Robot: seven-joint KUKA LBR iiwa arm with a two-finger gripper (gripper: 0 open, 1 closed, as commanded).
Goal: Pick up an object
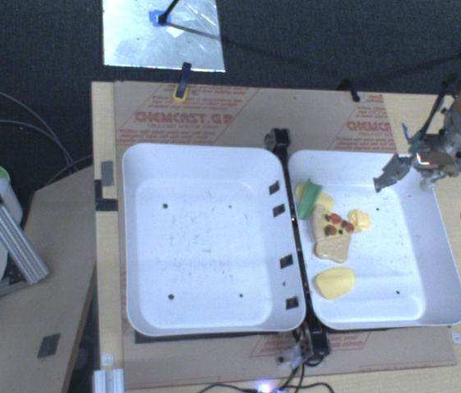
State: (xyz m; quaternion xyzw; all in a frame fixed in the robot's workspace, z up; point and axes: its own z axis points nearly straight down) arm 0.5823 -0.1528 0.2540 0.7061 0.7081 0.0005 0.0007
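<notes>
The right bin (427, 244) holds a small cluster of toy food on its left side: a green-and-yellow piece (307, 196) at the top, a tan pizza-like slice with red dots (333, 234) in the middle, a small yellow piece (359, 219) to its right, and a yellow lemon-like lump (334, 282) below. My gripper (397, 173) hangs above the bin's upper right part, well to the right of the cluster and apart from every piece. Nothing shows between its fingers.
The left bin (140, 219) sits next to the right one, with a black clip-studded divider (289, 236) between them. A silver sheet (163, 23) lies on the dark floor at the back. A metal frame (1, 228) stands at the far left.
</notes>
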